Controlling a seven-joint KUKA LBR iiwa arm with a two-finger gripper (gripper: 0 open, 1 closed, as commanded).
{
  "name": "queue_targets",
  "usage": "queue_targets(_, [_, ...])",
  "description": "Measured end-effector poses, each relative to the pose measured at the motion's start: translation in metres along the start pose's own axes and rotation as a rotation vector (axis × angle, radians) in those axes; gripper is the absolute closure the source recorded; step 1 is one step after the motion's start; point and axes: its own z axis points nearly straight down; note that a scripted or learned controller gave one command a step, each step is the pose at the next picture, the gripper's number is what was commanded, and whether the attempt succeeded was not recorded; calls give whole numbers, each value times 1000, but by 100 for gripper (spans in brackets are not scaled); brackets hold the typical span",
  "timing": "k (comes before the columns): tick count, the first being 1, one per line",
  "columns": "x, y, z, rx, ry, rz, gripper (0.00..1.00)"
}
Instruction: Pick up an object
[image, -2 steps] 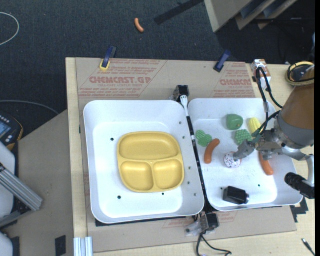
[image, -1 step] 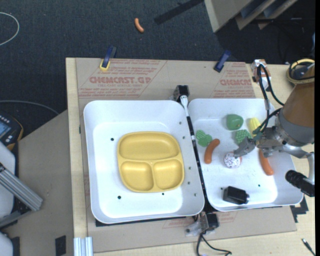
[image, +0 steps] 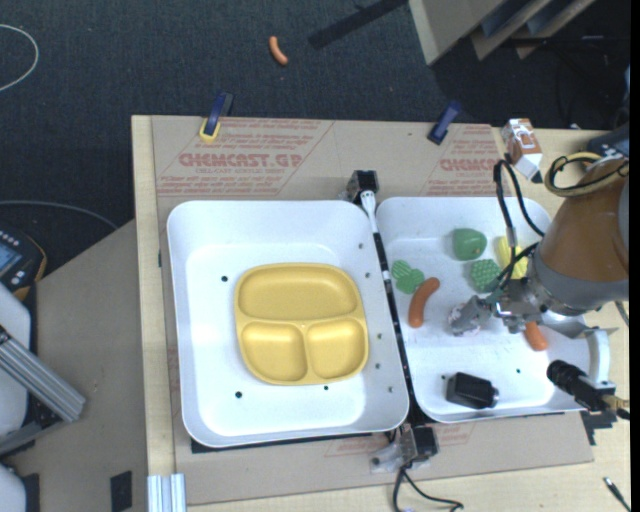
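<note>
My gripper hangs low over the middle of the right bin, on the grey arm that reaches in from the right. Just left of it lies an orange-red sausage, apart from the gripper. A flat green piece touches the sausage's upper end. A smooth green lump and a bumpy green piece lie behind the gripper. A small orange piece shows under the wrist. A black block rests near the bin's front wall. Nothing visibly sits in the gripper.
The left bin holds a yellow three-part plate. A yellow item is partly hidden behind the arm's cables. A black divider strip runs between the bins. Clamps sit on the cardboard base.
</note>
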Motion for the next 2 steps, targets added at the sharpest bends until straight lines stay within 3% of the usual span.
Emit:
queue_targets(1, [1,-1,39,-2,0,0,0])
queue_targets(2, [0,1,27,-8,-3,1,100])
